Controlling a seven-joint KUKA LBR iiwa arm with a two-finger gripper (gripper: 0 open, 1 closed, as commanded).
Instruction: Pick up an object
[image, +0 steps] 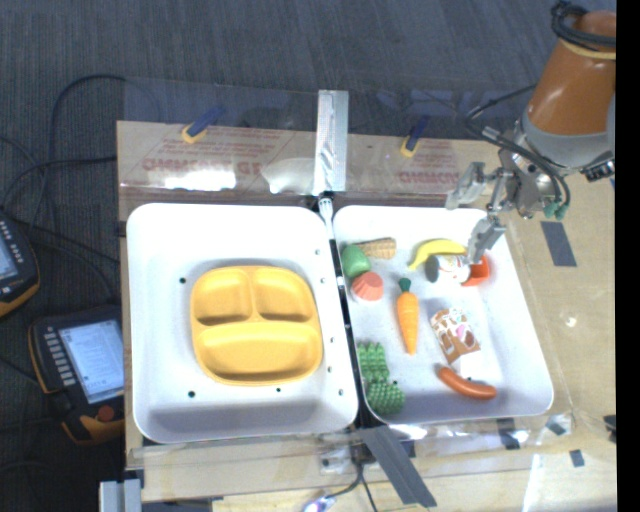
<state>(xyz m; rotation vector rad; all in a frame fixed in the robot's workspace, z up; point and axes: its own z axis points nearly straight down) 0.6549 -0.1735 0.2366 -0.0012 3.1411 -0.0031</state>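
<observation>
My gripper (483, 217) hangs over the far right part of the right bin (530, 345), fingers open, with nothing between them. One finger (486, 240) points down just above a small red and white toy (466, 269). Beside that toy lies a yellow banana (436, 250). Also in the right bin are an orange carrot (408, 316), a corn cob (377, 246), a green pepper (354, 261), a pink cup-shaped piece (368, 286), a patterned snack packet (453, 333), a red sausage (465, 382) and green grapes (378, 375).
The left bin (160, 400) holds a yellow divided plate (257, 322). A metal post (331, 140) stands behind the divider between the bins. Handheld devices and cables lie on the floor at the left.
</observation>
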